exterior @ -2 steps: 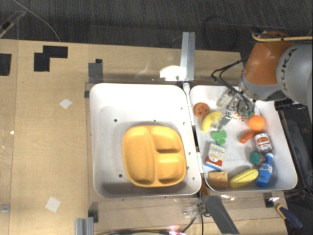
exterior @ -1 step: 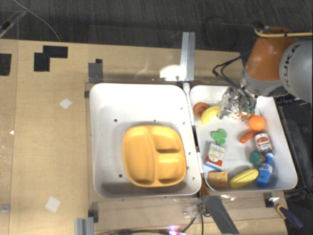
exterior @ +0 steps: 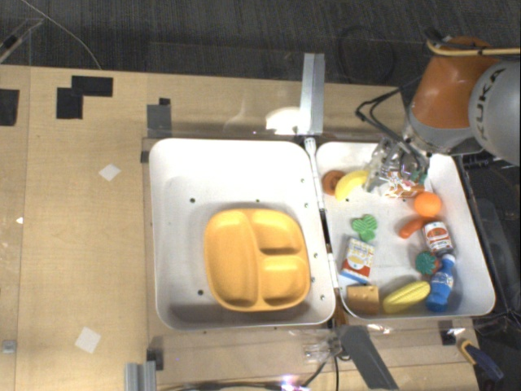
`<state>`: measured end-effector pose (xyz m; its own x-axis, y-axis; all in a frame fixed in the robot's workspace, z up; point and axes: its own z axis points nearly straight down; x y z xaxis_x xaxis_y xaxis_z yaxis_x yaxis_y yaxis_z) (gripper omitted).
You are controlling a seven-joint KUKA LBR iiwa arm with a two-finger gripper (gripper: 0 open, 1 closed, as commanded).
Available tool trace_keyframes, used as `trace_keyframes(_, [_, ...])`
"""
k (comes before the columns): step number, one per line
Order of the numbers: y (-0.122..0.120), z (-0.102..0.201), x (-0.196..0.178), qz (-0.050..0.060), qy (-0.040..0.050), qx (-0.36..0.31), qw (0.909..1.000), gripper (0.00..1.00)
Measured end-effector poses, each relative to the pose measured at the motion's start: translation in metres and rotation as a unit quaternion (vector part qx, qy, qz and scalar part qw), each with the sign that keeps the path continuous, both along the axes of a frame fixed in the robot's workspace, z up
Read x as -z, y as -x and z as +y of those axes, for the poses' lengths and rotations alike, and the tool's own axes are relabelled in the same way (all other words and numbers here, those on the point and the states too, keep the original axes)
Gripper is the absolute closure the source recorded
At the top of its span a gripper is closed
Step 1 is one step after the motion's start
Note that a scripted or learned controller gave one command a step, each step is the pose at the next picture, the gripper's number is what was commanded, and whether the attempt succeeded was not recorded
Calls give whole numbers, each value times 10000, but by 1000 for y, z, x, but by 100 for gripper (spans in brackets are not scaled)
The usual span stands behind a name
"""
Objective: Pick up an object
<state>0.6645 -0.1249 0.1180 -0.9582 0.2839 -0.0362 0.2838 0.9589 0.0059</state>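
Observation:
My gripper (exterior: 396,171) hangs over the far part of the right bin (exterior: 475,243), just above a small white and red packet (exterior: 400,189). Left of it lie a yellow banana (exterior: 350,184) and a brown round piece (exterior: 332,180). An orange ball (exterior: 426,204) sits just right of the packet, with an orange carrot-like piece (exterior: 409,227) below it. Further toward me are a green toy (exterior: 365,226), a red and white carton (exterior: 358,259), a small jar with a red label (exterior: 438,237), a teal piece (exterior: 427,261), a blue bottle (exterior: 440,287), a yellow corn-like piece (exterior: 406,296) and a tan block (exterior: 363,299).
The left bin (exterior: 175,186) holds a yellow divided plate (exterior: 256,257). A metal post (exterior: 313,96) stands behind the wall between the two bins. The grey and orange arm (exterior: 456,92) reaches in from the upper right. Wooden bench surface lies to the left.

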Motion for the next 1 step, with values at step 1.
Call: trace_keyframes(1, [27, 3, -86, 83, -8, -43, 10000, 100])
